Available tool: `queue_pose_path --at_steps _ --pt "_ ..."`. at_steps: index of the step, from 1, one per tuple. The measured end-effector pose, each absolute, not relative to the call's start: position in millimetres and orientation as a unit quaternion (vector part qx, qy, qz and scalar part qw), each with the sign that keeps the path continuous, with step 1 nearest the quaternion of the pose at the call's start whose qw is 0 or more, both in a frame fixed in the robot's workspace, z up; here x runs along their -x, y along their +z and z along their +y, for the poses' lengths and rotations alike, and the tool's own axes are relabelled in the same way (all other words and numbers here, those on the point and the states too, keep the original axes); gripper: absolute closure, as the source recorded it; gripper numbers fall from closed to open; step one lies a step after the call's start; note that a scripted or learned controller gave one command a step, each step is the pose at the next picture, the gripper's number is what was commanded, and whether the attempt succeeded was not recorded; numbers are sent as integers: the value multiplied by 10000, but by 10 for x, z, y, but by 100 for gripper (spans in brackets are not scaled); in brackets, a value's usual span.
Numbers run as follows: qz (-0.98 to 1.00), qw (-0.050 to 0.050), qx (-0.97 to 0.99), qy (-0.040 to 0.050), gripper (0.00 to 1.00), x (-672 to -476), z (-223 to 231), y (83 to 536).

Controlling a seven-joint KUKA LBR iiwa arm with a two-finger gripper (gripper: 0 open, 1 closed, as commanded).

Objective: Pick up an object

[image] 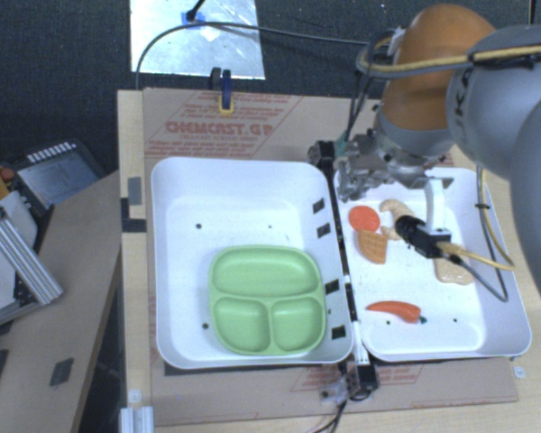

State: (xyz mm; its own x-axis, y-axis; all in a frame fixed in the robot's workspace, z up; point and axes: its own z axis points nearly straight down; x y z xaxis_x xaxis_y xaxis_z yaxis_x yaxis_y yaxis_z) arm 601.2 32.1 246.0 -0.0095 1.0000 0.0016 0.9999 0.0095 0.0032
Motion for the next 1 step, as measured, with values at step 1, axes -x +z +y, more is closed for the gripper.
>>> queue_pose_path --at_steps 1 --pt "7102 5 -7040 18 100 -6124 827 2473"
